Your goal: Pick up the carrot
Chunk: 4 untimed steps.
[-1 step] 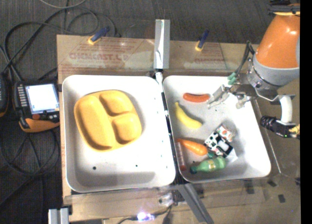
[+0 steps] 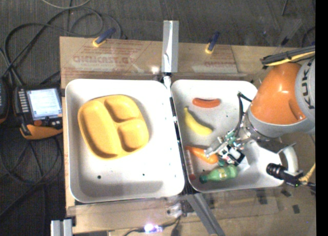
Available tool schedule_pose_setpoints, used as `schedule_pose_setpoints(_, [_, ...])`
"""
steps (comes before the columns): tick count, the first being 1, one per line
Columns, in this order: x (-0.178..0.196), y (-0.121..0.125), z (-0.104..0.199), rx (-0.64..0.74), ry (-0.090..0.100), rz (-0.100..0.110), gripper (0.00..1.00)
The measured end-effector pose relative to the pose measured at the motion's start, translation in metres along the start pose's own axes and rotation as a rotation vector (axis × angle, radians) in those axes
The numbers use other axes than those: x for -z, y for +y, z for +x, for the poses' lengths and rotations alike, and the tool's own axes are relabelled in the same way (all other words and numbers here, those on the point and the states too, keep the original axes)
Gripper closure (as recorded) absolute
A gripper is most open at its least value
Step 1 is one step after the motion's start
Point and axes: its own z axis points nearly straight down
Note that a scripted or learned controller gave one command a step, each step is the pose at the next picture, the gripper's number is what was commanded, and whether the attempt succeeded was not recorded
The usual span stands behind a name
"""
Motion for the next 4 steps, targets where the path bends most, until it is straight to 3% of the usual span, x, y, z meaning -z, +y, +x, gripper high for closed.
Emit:
schedule_pose_setpoints(1, [-0.035,0.005,0.0,0.054,-0.029,-0.037,0.0])
schedule_pose_setpoints(2, [-0.043,0.005,-0.006,0.236,-0.047,-0.048,0.0])
schedule_pose_setpoints(3, [-0.03,0.011,-0.008,0.236,-0.059,-0.065,1.0])
schedule_pose_setpoints(4, [0.029,0.018,0.069,0.112,-0.003,0.0,1.0])
